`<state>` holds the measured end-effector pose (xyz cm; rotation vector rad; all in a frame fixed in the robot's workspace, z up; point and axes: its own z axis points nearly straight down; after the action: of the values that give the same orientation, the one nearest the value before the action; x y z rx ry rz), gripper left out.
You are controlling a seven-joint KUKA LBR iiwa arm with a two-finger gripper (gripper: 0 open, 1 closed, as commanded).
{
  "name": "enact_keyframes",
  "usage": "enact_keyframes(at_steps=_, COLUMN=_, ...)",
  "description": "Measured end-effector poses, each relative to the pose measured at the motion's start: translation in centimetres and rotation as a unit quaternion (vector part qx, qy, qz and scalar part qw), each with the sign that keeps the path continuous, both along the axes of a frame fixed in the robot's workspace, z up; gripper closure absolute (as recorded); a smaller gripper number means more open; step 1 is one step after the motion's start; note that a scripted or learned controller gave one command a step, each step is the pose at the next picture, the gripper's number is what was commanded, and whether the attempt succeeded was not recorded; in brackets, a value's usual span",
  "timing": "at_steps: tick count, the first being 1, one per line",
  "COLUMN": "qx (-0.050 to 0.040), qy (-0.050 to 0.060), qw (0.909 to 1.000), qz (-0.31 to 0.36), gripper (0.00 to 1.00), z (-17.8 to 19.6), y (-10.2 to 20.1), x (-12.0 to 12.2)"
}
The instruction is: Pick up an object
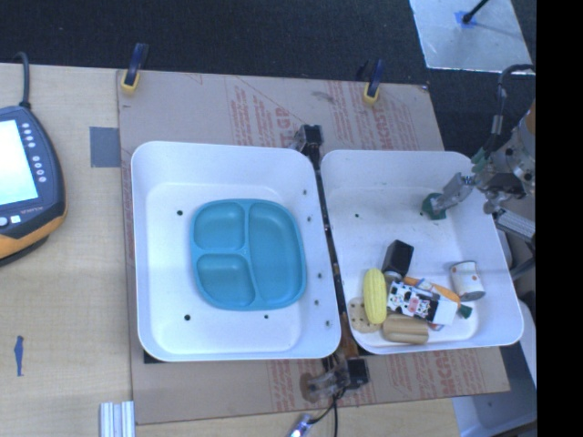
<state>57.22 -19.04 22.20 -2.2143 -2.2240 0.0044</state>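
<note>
The right bin [364, 176] holds a cluster of small items near its front edge. Among them are a yellow corn cob [374, 296], a black block [397, 257], a cow-patterned carton [414, 304], an orange carrot [435, 290], a brown roll [404, 331], a round cracker [356, 316] and a small white can [467, 280]. My gripper [444, 198] reaches in from the right, over the back right part of this bin. It is well behind the items and apart from them, and I see nothing held in it.
The left bin [164, 180] holds a blue divided plate [248, 253]. A tablet-like pendant [23, 180] lies on the bench at the far left. Clamps [133, 69] [372, 80] hold the cardboard sheet at the back edge.
</note>
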Motion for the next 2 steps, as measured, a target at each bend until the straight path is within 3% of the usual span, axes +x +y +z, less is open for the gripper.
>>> enact_keyframes(at_steps=1, qx=-0.0004, qy=0.001, qw=1.0, qz=0.002, gripper=0.0, z=-13.1, y=-1.1, x=4.1)
enact_keyframes(at_steps=2, qx=0.0005, qy=-0.001, qw=1.0, qz=0.0, gripper=0.0, z=-13.0, y=0.8, x=8.4)
